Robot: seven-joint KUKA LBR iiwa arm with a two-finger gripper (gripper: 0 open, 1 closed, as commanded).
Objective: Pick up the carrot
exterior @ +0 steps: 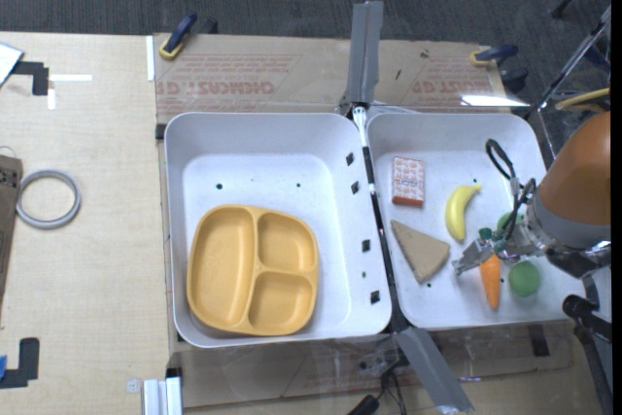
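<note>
The carrot (492, 282) is small and orange, with green leaves at its top. It lies upright in the view near the front right of the right bin (442, 146). My gripper (489, 253) hangs right over the carrot's leafy end, reaching in from the right under the arm's orange band (585, 172). Grey metal parts of the gripper touch or overlap the top of the carrot. The carrot rests on the bin floor.
A green ball (525, 280) sits just right of the carrot. A banana (461, 210), a tan wedge (421, 251) and a red-and-white box (408, 181) lie to its left. The left bin (253, 146) holds a yellow divided plate (255, 269). A tape roll (47, 198) lies on the bench.
</note>
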